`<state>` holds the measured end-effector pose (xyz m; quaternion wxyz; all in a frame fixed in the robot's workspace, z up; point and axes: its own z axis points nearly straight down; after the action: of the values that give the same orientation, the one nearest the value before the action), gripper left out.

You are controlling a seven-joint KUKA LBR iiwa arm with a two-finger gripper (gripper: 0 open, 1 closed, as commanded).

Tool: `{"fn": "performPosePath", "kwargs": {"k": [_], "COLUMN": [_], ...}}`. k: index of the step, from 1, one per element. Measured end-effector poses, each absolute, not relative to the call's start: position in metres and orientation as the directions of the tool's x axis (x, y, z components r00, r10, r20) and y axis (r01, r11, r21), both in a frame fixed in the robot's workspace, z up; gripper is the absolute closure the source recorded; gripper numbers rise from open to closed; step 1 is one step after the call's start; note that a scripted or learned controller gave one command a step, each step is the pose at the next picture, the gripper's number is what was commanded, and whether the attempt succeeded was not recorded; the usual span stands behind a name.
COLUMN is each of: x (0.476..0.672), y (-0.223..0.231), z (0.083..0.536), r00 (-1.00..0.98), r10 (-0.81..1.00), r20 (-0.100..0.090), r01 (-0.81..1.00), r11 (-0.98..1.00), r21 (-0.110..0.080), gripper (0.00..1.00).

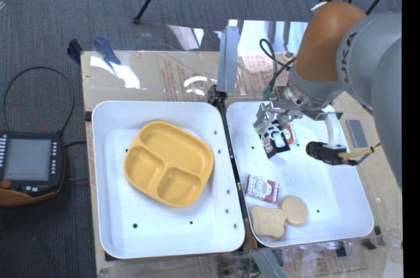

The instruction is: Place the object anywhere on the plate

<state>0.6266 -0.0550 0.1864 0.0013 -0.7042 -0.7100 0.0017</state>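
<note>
In the right bin [341,204], nearest the front rim, a pale bread-shaped slice [269,221] touches a round tan biscuit [295,210], with a small flat carton [262,189] just behind them. The yellow plate [168,163], smooth with three compartments, lies bare in the left bin [111,218], a raised divider separating the bins. Farther back over the right bin, the hand [272,129] grips a small dark packet [277,139] between narrowly set fingers; its print is unreadable and the wrist covers its upper part.
</note>
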Motion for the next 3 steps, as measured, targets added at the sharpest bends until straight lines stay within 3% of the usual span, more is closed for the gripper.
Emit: {"fn": "performPosePath", "kwargs": {"k": [1, 2, 3], "x": [0.568, 0.560, 0.560], "y": [0.039, 0.114, 0.112], "z": [0.185, 0.185, 0.186], "r00": [-0.009, -0.007, -0.004], "r10": [1.000, 1.000, 1.000], "r20": [0.003, 0.001, 0.000], "r01": [1.000, 1.000, 1.000], "r11": [0.009, 0.007, 0.004], "r21": [-0.007, -0.006, -0.005], "gripper": [1.00, 1.00, 0.00]}}
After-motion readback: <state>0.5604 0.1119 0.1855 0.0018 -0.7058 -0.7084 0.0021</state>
